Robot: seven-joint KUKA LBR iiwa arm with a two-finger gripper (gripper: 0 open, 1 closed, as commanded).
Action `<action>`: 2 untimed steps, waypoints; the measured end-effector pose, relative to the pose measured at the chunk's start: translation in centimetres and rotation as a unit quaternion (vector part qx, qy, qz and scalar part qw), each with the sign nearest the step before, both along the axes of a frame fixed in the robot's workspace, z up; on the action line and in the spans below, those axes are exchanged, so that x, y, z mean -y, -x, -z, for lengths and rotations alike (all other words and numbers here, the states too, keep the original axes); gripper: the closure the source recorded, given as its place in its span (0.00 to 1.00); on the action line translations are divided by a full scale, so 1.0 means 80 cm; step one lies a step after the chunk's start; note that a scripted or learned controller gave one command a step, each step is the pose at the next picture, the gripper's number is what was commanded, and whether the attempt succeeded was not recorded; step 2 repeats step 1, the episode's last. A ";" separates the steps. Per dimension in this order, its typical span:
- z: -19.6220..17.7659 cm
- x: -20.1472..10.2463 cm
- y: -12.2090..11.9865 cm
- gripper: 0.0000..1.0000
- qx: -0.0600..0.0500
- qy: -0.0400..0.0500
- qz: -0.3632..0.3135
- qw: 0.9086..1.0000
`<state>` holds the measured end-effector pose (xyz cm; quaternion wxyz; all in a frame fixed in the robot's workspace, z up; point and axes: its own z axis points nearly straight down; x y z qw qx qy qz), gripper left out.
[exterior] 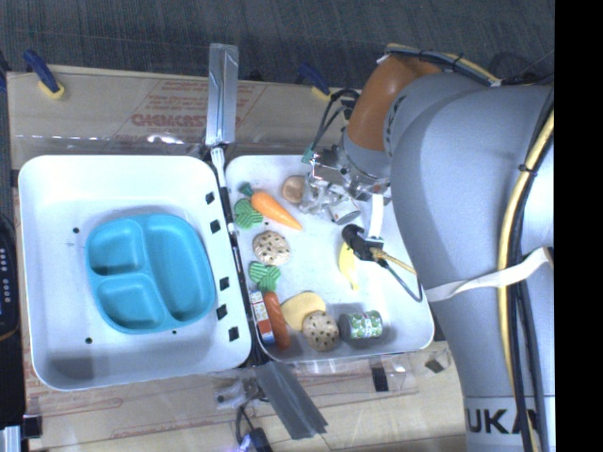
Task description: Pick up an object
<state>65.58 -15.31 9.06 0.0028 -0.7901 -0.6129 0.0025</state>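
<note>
The right bin [415, 299] holds several toy foods. An orange carrot [275, 210] lies near its top left, with a small brown round piece [294, 188] just beyond the carrot's tip. My gripper [325, 194] hangs low over the bin's top part, right beside that brown piece. No object shows within it. A speckled cookie [270, 247] lies below the carrot. A yellow banana [348, 264] lies under the wrist, partly hidden by a black and yellow part of the arm.
The left bin [47, 205] carries a blue divided plate [149, 271]. Along the right bin's front lie a red tube [272, 318], a yellow piece [301, 307], a second cookie [320, 330] and a green can [364, 326]. The grey arm [462, 186] covers the right side.
</note>
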 end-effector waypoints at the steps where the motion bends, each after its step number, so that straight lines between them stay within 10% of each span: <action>1: 0.001 0.001 0.002 0.00 -0.004 0.000 0.000 1.000; 2: 0.001 0.001 0.002 0.00 -0.004 0.000 0.000 1.000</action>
